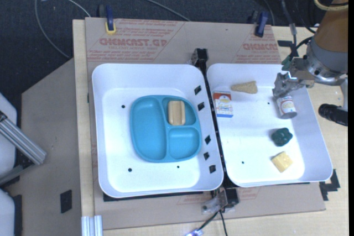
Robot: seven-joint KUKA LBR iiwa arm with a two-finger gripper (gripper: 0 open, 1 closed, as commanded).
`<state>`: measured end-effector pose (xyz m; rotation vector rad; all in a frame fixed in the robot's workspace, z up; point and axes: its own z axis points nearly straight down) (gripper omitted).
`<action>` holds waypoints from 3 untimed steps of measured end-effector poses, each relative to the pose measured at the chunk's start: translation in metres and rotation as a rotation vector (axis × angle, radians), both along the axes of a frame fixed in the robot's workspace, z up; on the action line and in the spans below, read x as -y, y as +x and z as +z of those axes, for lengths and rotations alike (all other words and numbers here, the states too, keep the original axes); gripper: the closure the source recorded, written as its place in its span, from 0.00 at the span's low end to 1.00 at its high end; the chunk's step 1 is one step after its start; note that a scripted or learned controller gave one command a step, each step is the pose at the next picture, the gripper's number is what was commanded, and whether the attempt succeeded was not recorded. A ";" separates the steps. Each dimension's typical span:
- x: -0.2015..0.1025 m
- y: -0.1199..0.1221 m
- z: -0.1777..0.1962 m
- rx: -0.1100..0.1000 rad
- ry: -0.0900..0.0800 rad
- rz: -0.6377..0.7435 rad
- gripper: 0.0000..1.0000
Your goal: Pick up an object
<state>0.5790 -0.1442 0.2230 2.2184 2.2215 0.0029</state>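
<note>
Arm: reaches in from the right, its gripper [284,87] low over the right bin [310,171], near the far right corner.
Grip: whether it is clenched or released, I cannot tell.
Small can [287,108]: lies on its side just under the gripper, long axis running towards the near edge; label unreadable.
Around it: a tan wedge [244,87] to the left, a red and white carton [223,104] by the divider, a dark green lump [281,136] and a yellow block [282,161] nearer.
Left bin [110,174]: a blue divided plate [164,128] with a tan bread piece [176,113] in one compartment.
Writing: red "CHEMCAST" print on the board [138,41] behind the bins.
</note>
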 end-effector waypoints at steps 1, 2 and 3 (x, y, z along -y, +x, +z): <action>-0.056 0.011 -0.009 -0.005 0.003 0.005 1.00; -0.107 0.009 -0.001 -0.004 0.003 0.004 1.00; -0.154 0.017 -0.008 -0.003 0.002 0.004 1.00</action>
